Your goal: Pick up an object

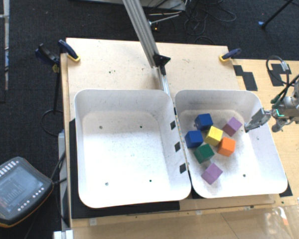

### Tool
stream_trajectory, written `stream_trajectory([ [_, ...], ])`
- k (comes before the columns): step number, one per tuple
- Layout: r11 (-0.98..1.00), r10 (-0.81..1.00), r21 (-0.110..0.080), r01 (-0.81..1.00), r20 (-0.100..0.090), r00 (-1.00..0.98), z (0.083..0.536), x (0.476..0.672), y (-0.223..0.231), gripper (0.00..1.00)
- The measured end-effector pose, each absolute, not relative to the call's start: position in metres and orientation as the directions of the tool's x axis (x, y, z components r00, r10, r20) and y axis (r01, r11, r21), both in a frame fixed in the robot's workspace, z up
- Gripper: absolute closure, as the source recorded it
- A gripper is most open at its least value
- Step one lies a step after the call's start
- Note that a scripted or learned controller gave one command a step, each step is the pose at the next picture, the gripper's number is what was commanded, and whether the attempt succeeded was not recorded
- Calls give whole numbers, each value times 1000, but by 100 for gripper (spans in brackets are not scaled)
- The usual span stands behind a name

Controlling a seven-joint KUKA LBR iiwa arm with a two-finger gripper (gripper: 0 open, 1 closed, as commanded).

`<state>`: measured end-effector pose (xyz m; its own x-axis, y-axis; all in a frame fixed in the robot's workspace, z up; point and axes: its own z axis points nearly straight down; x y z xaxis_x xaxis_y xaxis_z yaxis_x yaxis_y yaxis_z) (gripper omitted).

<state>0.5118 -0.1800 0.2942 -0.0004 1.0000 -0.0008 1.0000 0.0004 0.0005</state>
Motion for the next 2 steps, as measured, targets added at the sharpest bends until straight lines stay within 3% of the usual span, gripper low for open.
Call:
stream_trajectory([
  [2,-1,1000,-7,1000,2,1,184,503,-173,0],
])
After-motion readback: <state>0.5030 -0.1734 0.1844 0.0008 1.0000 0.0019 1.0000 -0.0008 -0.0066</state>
